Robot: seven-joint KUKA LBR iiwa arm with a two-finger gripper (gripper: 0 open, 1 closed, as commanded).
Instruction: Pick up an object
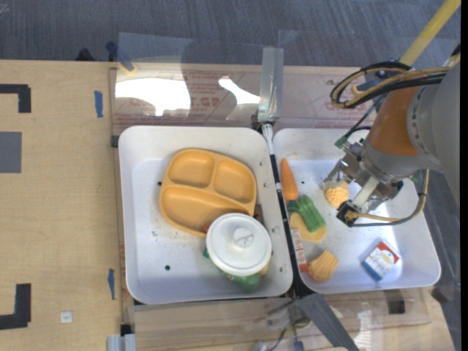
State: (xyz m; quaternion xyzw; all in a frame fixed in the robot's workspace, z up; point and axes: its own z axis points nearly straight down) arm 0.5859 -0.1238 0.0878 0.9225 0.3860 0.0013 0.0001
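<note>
My gripper (336, 200) hangs low over the left part of the right bin (420, 232), with the grey arm and its orange band coming in from the upper right. Its fingers stand open on either side of a small yellow corn-like piece (336, 194) that lies on the bin floor. Left of it lie an orange carrot (289, 180) and a green vegetable (308, 211) on a yellow piece (316, 232). An orange-yellow lump (322, 265) sits near the front wall. A blue and white box (380, 260) rests at the front right.
The left bin (135, 218) holds an orange divided plate (208, 189) and a white lidded bowl (238, 242) with green beneath it. A divider wall (278, 210) separates the bins. Cables (365, 82) loop above the arm.
</note>
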